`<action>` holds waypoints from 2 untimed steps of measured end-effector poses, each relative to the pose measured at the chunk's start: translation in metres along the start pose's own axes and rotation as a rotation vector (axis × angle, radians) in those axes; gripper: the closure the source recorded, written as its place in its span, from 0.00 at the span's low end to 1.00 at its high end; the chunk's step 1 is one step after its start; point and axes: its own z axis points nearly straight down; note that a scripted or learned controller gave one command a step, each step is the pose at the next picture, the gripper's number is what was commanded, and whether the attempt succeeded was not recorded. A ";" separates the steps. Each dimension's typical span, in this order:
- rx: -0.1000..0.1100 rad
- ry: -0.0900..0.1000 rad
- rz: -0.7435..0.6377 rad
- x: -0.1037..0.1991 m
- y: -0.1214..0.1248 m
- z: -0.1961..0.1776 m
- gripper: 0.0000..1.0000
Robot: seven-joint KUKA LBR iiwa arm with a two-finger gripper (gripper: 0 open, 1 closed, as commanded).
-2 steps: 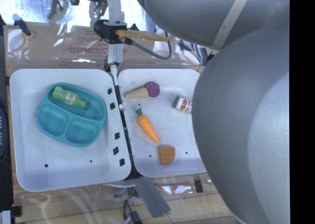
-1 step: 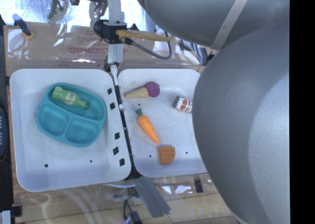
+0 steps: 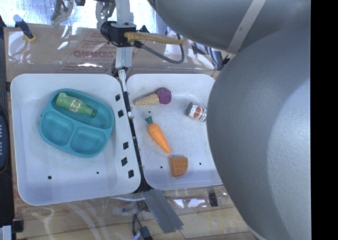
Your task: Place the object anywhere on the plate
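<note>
**Evidently: bottle on plate, gripper raised at top edge**

The green bottle [image 3: 75,104] lay on its side in the upper compartment of the blue divided plate [image 3: 77,140], which sat in the left bin [image 3: 31,175]. The plate stood clear of the bin walls on all sides, with most bare floor below and to its left. Its two lower compartments held nothing.

The gripper [image 3: 84,7] hung at the frame's top edge, above the bench beyond the left bin's far wall; whether its fingers were apart or closed could not be told.

In the right bin [image 3: 158,178] lay an ice cream cone [image 3: 153,97], a small can [image 3: 196,111], a carrot [image 3: 158,135] and a waffle [image 3: 178,166], each apart from the others. The arm's grey bulk [image 3: 264,128] covered that bin's right side.
</note>
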 end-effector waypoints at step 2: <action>0.000 0.000 0.000 0.000 0.000 0.000 0.00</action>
